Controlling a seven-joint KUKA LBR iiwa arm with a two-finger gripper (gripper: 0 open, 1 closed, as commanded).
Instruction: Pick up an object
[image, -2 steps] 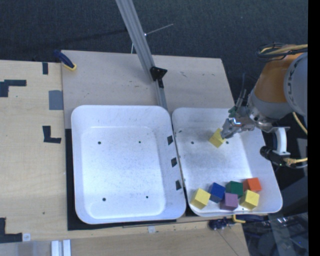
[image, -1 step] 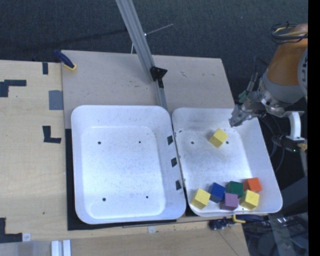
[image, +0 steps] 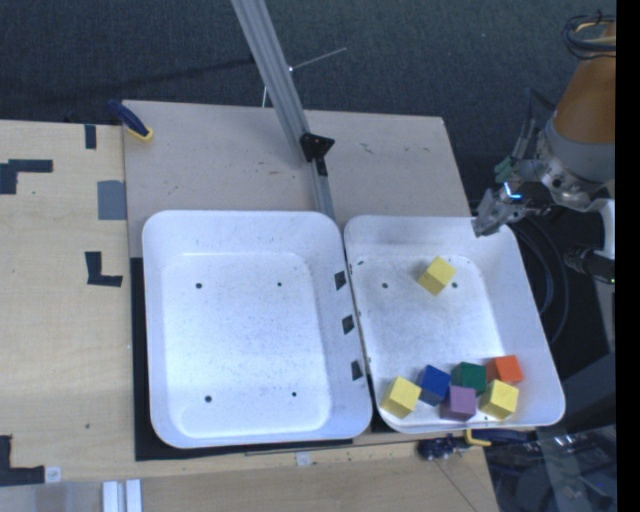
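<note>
the arm (image: 585, 110) has a rounded orange band over a grey wrist section, with a pale collar below it. dark cables loop beside it. its gripper (image: 490, 220) is small, grey and metallic, with a blue glint just above.

Robotics lab: bench (image: 250, 150), white bins (image: 170, 240)

Both white bins, the left bin (image: 240, 320) and the right bin (image: 400, 320), look like smooth plastic with a faint sheen, speckled with dark flecks. The desk (image: 60, 330) shows pale matt wood grain. At 12 o'clock, a slanted bar (image: 280, 75) looks like brushed metal. The coloured cubes (image: 455, 388) appear matt.
</note>
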